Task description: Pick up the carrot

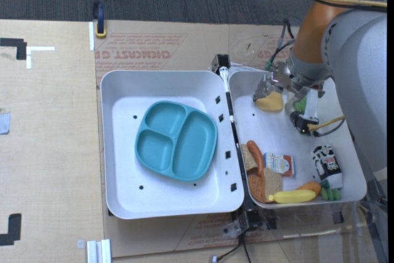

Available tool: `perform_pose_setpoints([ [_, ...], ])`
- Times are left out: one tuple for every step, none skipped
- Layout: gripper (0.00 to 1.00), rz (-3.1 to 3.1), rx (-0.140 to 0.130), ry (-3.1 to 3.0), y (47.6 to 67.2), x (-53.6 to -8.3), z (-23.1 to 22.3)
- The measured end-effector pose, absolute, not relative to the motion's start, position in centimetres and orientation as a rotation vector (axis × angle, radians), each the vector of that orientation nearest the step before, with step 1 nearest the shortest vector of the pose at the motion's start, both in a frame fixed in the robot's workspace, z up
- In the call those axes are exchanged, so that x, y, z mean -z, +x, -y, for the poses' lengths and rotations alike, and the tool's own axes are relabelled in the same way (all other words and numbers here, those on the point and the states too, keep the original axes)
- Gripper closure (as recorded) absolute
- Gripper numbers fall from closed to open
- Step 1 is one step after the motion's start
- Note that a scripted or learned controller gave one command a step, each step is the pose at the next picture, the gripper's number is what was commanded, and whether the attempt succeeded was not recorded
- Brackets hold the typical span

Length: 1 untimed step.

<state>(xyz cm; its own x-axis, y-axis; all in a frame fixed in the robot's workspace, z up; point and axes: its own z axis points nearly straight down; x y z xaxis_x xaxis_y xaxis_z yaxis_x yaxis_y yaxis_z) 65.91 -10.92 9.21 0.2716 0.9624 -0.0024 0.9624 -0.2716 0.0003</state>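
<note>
Pale wood bench under you, with two white bins side by side: the left bin (117,194) carries a teal tray (176,140), the right bin (261,117) carries the clutter.

Your carrot (315,188) lies at the near end of the right bin, orange with a green top, tilted, its lower tip touching or just beside the banana (294,196). A milk carton (327,163) stands just behind it, and bread (263,185), a sausage (255,157) and a small box (278,163) crowd the same end.

The gripper (289,84) sits at the far end of that bin, well apart from the carrot, just beside a yellowish lump (269,101). You cannot tell from this slant whether the claw is apart or together; cables and the wrist body cover it.

Risks, as I judge them: the carrot is wedged between banana, carton and bin wall, so a descent there could clip the carton or grab the banana instead. Starting beside the lump, the claw could also nudge or close on the wrong item.

The arm reaches in from the right, its orange band above the wrist, which points down into the far corner.
</note>
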Motion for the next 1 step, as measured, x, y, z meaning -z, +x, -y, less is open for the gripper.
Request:
perform_pose_setpoints([
  [0.00, -1.374, 0.009, 2.830, 59.43, -9.10, 10.98],
])
